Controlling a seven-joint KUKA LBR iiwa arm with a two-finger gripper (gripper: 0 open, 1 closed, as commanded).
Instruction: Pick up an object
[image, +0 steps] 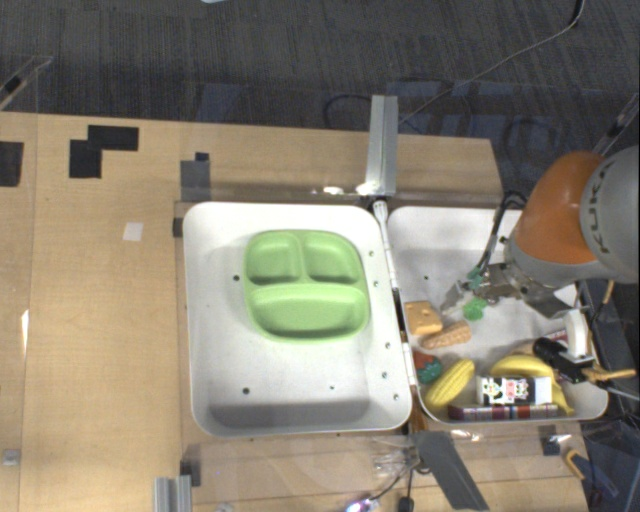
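Spreading wide across the left of the frame as bare bench (100, 330), with plenty of open room but nothing there to pick. Sitting side by side at centre as left bin (215, 400) and right bin (440, 245), sharing a raised middle edge. Holding just a green divided plate (305, 282) in the left one.

Reaching in from the right edge as the arm (560, 225), hanging the gripper (482, 292) low over the middle of the right bin. Not showing clearly whether that gripper is open or closed; nothing seen gripped.

Judging the step: closing in on a target, pick not yet made. Lying just below the gripper, a small green piece (472, 311), the likeliest candidate. Crowding the bin's lower part, a banana (525, 366), a printed box (510, 390), a yellow corn cob (450, 382), a bread roll (447, 337) and a toast slice (425, 320).

Calling next for a short, straight descent onto the green piece, keeping off the roll to its left. Leaving free space in the bin's upper half for lifting away.
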